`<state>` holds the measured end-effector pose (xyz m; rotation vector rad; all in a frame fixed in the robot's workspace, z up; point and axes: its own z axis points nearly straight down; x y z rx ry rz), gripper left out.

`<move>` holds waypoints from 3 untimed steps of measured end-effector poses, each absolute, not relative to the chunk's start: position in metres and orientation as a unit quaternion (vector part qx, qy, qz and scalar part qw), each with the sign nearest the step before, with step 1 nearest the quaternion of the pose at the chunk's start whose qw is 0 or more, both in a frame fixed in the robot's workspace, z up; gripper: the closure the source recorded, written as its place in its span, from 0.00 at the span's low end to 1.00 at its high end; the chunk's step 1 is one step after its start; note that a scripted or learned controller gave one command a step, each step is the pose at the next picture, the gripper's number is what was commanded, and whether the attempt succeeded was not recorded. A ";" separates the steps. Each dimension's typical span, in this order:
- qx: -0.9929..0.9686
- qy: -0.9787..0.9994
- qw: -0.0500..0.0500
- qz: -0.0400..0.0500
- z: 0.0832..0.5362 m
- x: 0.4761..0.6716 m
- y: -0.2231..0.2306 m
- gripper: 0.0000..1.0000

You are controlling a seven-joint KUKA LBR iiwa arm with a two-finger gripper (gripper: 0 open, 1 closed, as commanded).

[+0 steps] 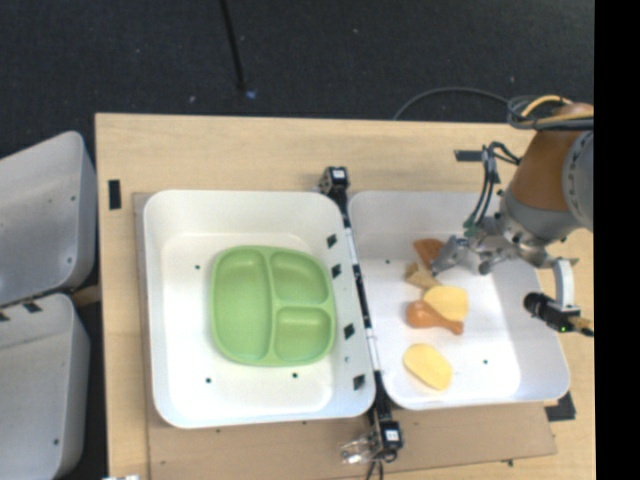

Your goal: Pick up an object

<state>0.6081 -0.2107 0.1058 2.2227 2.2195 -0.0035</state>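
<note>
In the right bin (500,378), my gripper (466,259) hangs low over the upper middle, open, with nothing between its fingers. Its left fingertip is close beside a brown wedge-shaped piece (429,250). A small tan piece (414,272) lies just below that wedge. Further toward the front sit a yellow chunk (448,301) resting against an orange piece (420,315), and a yellow oval piece (428,366) nearer the front wall. The arm comes in from the right, with its orange band (543,168) above the wrist.
The left bin (170,368) holds a green divided tray (272,304). A ridge with black clips (352,288) separates the two bins. A black fitting (548,308) sits at the right bin's right side. Cables (440,98) loop behind the bench.
</note>
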 end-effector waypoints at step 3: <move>0.708 0.706 0.003 0.001 0.230 0.604 -0.219 1.00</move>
